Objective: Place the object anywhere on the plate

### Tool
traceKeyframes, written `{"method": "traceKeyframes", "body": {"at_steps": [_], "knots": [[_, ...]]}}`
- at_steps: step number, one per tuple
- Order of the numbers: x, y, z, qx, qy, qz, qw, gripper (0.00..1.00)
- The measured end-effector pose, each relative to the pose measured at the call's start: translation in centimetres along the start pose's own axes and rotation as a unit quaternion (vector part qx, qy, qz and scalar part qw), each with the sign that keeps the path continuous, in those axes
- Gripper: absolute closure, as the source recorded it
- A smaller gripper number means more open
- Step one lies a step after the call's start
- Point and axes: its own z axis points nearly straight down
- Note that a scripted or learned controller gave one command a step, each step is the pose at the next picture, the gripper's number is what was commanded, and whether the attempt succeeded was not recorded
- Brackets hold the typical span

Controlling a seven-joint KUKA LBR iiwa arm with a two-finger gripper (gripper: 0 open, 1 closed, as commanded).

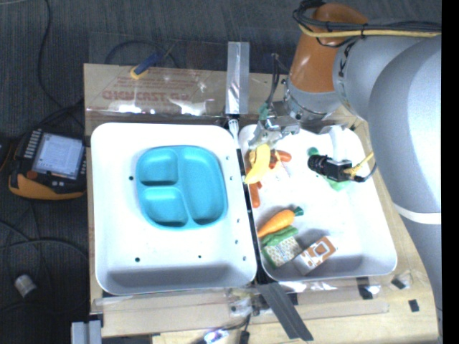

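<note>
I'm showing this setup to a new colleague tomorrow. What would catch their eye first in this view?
The bright blue divided plate in the left bin stands out most against the white. Next, the big grey arm with its orange band reaches in over the right bin, its gripper just above a yellow object at the bin's near-left wall. Lower in that bin lies an orange carrot beside small food packets.

the plate is bright turquoise, sitting in a white bin. the other bin is white too. a yellow banana, an orange carrot with a green top, a green printed packet, a brown and white carton. the arm is grey with an orange band.
</note>
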Motion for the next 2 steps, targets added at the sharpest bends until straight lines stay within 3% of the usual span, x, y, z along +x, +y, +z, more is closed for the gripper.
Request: {"method": "traceKeyframes", "body": {"at_steps": [1,2], "knots": [[7.47,0.68,-0.03,-0.001,0.002,-0.174,0.9848,1.0],[7.47,0.68,-0.03,-0.001,0.002,-0.174,0.9848,0.0]]}}
